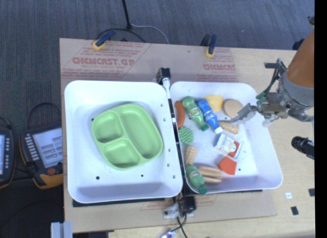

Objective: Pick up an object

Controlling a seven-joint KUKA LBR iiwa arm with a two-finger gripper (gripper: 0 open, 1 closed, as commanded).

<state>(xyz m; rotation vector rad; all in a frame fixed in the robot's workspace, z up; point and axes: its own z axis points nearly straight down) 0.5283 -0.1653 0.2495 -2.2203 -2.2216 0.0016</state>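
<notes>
The right bin [265, 150] holds several toy foods: a green bottle [194, 111], a blue bottle [209, 115], a yellow piece [215, 101], a tan round piece [232, 106], a red sausage [179, 113], a white and red carton [227, 145], an orange block [229, 165], a hot dog [210, 173], a cone [190, 154] and a second green bottle [195, 179]. My gripper [242, 115] reaches in from the right over the bin's upper right part, just below the tan round piece and above a small tan piece [230, 127]. Nothing shows clearly in its grasp.
The left bin [76, 145] holds a green divided plate [126, 136]. A ridge [172, 129] separates the two bins. Clamps [209, 45] sit on the board's far edge. A handheld controller [43, 150] lies on the floor at the left.
</notes>
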